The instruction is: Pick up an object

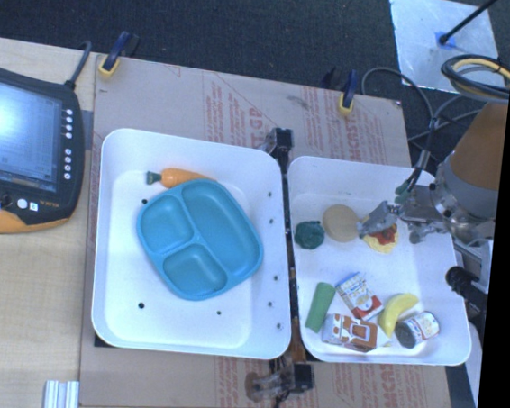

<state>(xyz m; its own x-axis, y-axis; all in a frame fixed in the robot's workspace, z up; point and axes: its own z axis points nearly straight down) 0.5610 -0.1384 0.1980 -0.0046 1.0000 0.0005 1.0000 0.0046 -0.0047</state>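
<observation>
My gripper (382,223) hangs over the upper middle of the right bin (429,357), reaching in from the right. Its grey fingers sit just above a small yellow and red toy (381,242) and beside a tan round cookie (340,222). A dark green ball (309,235) lies left of the cookie. Lower in that bin lie a green block (319,306), two small cartons (359,295) (351,332), a yellow banana (397,312) and a small can (417,329).
The left bin (107,319) holds a blue divided plate (199,237) with an orange carrot (178,178) peeking out behind it. A teach pendant (19,160) lies on the bench at far left. Clamps and cables sit along the cardboard edge.
</observation>
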